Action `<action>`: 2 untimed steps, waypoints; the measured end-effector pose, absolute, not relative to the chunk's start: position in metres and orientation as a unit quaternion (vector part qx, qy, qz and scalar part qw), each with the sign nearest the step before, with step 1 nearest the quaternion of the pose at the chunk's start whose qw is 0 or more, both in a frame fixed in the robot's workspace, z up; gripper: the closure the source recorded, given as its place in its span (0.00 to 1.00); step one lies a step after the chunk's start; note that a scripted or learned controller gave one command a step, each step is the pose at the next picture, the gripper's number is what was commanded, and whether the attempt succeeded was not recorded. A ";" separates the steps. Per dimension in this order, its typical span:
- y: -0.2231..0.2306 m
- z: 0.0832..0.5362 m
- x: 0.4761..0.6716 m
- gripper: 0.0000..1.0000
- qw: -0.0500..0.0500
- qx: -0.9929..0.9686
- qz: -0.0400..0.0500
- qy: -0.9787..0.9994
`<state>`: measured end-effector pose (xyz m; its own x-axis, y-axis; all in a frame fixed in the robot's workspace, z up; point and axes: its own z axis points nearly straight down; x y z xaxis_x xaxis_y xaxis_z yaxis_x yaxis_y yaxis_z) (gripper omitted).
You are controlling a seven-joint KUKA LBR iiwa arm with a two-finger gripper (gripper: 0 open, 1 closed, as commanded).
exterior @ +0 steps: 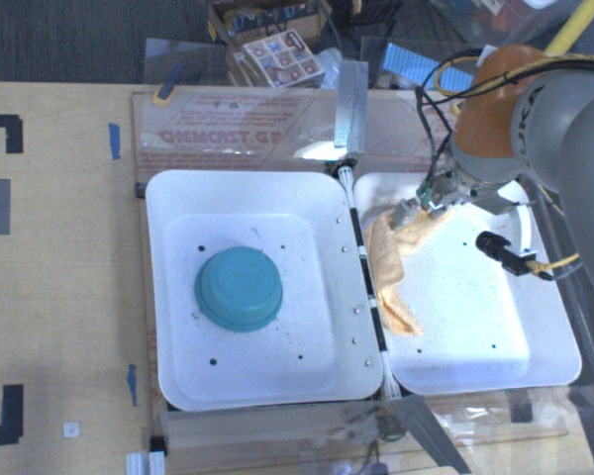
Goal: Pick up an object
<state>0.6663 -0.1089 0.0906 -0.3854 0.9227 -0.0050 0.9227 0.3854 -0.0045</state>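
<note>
A tan cloth lies along the left side of the right bin. Its upper end is drawn up to my gripper at the bin's far left corner. The fingers are shut on that upper corner of the cloth, and the rest trails down towards the bin's middle left. A teal bowl sits upside down in the middle of the left bin, well away from the gripper.
The arm's grey body and orange band hang over the right bin's far right corner. A black fitting with a yellow cable hangs over that bin. Boxes and clutter lie beyond the bins' far edge.
</note>
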 end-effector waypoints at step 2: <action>-0.060 0.198 0.667 1.00 0.003 0.516 0.001 0.856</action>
